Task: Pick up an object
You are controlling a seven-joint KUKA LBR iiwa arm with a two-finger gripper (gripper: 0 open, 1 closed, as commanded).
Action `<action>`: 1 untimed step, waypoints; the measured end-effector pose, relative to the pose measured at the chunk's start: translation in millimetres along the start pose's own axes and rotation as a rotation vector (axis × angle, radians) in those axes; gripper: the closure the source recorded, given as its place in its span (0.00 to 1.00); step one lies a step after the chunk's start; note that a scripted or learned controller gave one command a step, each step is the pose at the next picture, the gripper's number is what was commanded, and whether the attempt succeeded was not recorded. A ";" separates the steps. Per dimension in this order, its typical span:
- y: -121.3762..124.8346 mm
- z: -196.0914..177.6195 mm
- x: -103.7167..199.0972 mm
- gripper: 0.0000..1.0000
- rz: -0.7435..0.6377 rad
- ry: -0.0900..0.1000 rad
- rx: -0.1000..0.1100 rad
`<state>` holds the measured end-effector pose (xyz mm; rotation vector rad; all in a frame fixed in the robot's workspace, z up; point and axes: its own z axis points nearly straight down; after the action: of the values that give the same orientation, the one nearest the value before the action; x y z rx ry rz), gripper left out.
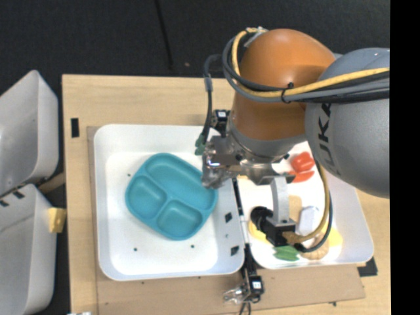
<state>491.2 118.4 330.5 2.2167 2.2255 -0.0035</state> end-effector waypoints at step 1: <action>-1.0 6.3 -1.7 1.00 0.004 0.001 -0.001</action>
<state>490.2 116.6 324.2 2.2208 2.2216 -0.0013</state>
